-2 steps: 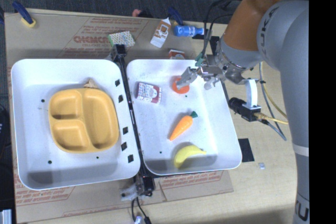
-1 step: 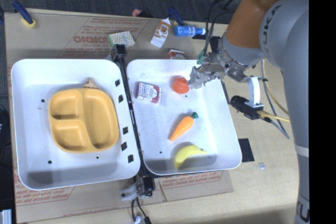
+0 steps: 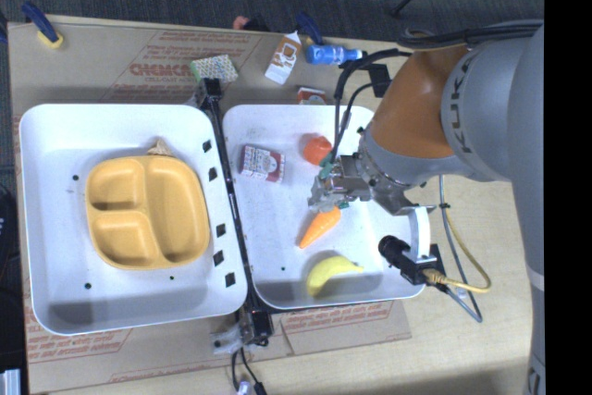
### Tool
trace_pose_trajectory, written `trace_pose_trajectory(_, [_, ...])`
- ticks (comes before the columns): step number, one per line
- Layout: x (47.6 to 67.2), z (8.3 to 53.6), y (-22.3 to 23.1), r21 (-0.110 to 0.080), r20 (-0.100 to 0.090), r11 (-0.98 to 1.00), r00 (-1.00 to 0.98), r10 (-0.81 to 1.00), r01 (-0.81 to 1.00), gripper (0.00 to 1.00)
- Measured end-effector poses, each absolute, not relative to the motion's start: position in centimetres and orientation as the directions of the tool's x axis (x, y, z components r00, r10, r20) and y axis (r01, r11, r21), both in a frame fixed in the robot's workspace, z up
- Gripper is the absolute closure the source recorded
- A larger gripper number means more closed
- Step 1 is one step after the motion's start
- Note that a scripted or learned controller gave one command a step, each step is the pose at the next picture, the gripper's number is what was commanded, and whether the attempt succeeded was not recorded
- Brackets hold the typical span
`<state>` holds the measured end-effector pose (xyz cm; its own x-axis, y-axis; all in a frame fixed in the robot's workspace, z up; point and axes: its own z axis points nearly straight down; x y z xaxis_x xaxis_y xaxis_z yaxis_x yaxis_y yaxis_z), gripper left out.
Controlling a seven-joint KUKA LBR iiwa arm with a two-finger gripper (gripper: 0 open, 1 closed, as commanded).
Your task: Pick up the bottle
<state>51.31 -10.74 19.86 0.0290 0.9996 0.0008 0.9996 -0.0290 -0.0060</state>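
The claw hangs low in the right bin, just above the carrot's top end; whether it is open, I cannot tell. The blue bottle lies outside on the bench, at twelve o'clock from the claw, apparently on its side.

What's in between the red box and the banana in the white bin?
In the camera view, the carrot lies roughly between the red box and the banana, nearer the banana, just under the gripper.
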Motion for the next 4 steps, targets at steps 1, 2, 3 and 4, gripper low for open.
trace_pose_trajectory(1, [47.6, 24.7, -21.1, -0.002, 0.0, -0.07, 0.07, 0.998, 0.998, 1.0])
trace_pose_trajectory(2, [47.6, 22.1, -18.9, -0.003, 0.002, 0.09, -0.09, 0.996, 0.996, 1.0])
trace_pose_trajectory(3, [47.6, 20.5, -21.1, -0.004, 0.003, 0.136, -0.136, 0.991, 0.991, 1.0])
trace_pose_trajectory(4, [47.6, 21.3, -21.1, -0.002, -0.001, -0.069, 0.069, 0.998, 0.998, 1.0])
